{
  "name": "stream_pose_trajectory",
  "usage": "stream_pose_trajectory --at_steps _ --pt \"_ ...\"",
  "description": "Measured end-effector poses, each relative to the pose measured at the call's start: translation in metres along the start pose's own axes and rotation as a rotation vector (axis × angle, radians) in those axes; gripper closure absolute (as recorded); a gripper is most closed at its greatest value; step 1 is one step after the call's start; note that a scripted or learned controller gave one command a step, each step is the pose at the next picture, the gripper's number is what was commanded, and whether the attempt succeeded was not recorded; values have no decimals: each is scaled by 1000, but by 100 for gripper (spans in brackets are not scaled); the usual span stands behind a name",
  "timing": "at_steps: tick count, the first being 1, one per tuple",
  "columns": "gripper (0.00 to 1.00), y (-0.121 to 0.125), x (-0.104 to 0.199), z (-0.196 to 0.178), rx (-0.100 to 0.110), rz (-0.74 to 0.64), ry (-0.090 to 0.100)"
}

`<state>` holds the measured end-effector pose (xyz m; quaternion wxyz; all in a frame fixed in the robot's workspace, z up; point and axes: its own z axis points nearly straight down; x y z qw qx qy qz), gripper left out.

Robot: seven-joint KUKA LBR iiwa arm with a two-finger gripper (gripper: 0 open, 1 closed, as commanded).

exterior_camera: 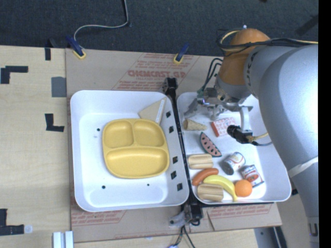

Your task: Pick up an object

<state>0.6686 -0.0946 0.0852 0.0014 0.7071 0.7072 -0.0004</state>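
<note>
**Q:** Where the arm reaches in from the right, what sits under it?

**A:** The gripper (207, 103) hangs low over the far end of the right bin (274, 177), near a pale wedge of toy bread (195, 124). I cannot tell how its jaws stand. Nothing shows between them.

**Q:** Any writing to read?

**A:** Red print on the cardboard sheet (124, 74) beyond the bins reads "CHEMCAST"; the rest is too small. A red-and-white packet (222, 126) carries print I cannot make out, as do two small cans (234, 163) and (252, 174).

**Q:** What else lies in that bin?

**A:** A watermelon slice (210, 144), a hot dog bun (200, 161), a sausage (203, 176), a banana (222, 184), an orange (243, 188).

**Q:** And the left bin (85, 154)?

**A:** A yellow divided plate (136, 148), with a beige wedge (153, 110) touching its far edge.
</note>
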Motion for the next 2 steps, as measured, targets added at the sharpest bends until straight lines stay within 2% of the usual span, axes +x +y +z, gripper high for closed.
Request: stream_pose_trajectory --at_steps 2 --pt "0 0 0 0 0 0 0"
